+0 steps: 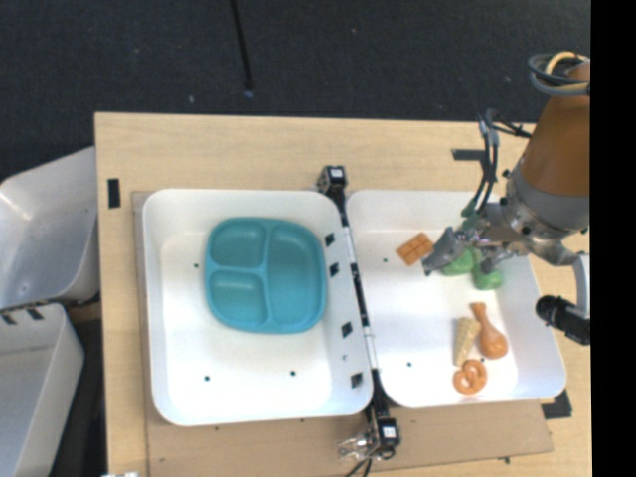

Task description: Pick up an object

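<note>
The green toy [475,266] sits in the right bin, directly under the gripper [459,249].

From the left: the left bin [169,386] holds a teal divided plate [265,272], lying flat near its middle. Across the divider, the right bin [417,386] has an orange waffle-like piece [414,248] just left of the gripper, then the green toy beneath and slightly right of the tool, partly hidden by it. Nearer the front edge lie a cream cone-shaped piece [465,338], a drumstick-shaped toy [488,332] and a small orange pretzel [470,377]. The arm [558,157] reaches in from the right, its tool low over the green toy; whether the tool is spread or closed cannot be made out here. The toy's visible part runs roughly left to right, so a grasp would probably need to close across that line.
</note>
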### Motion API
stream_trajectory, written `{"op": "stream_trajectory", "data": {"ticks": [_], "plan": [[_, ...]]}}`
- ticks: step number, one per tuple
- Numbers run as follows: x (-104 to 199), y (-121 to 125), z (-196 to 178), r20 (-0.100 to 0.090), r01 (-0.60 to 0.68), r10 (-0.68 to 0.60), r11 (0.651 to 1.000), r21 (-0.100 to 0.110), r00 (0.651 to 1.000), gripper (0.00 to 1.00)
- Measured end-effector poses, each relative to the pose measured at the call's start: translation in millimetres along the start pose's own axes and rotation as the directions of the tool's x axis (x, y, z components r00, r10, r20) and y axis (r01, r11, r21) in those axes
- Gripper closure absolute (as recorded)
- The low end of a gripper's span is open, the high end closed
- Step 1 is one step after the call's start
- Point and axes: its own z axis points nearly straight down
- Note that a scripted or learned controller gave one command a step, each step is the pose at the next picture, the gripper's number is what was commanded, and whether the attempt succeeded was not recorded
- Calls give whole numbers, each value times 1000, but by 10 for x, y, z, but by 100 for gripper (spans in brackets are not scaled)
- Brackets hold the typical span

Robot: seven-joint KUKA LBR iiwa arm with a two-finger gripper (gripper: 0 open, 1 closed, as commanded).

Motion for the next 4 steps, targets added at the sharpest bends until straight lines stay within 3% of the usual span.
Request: {"op": "stream_trajectory", "data": {"ticks": [1,4], "plan": [[1,18,-57,1,2,-2,1000,-12,1000,0],[-116,-39,1710,2,-2,2,1000,-5,1000,0]]}}
